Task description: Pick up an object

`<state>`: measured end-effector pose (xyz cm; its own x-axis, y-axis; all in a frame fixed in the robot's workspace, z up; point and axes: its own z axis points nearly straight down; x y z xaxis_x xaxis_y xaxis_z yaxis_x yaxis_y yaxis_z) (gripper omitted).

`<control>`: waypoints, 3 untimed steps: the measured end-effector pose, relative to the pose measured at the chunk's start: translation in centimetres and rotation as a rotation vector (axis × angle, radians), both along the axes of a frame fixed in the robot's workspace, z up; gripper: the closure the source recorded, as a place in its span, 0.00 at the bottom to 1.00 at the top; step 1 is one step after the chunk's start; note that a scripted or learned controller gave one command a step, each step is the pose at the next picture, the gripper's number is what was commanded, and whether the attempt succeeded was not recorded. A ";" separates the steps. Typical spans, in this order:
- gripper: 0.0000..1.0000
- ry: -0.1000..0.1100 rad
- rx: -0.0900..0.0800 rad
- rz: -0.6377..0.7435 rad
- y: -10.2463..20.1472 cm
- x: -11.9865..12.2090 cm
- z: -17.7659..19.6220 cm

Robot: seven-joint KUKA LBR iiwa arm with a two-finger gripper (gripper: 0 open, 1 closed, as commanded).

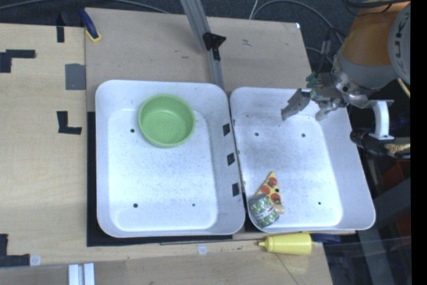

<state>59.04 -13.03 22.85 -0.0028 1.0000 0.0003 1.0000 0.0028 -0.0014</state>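
Observation:
A pizza-slice toy (270, 185) lies in the right bin (333, 163) near its front left corner, touching a small round green-and-red object (263, 209). A green bowl (166, 120) sits in the left bin (113, 163) toward the back. My gripper (307, 106) hangs over the back edge of the right bin, fingers spread apart and open, with nothing between them. It is well behind the pizza toy.
A yellow bottle (288, 243) lies on the bench just in front of the right bin. A grey pole (193, 7) slants up from between the bins at the back. Cables run behind the bench.

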 end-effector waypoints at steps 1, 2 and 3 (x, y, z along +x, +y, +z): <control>0.00 0.000 0.000 0.000 0.0 0.0 0.0; 0.00 0.004 -0.001 -0.001 0.4 0.1 -4.4; 0.00 0.006 -0.001 -0.001 0.3 0.7 -10.6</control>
<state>59.74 -12.72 12.29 -0.0016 1.0000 -0.0003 1.0000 0.0016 -0.0076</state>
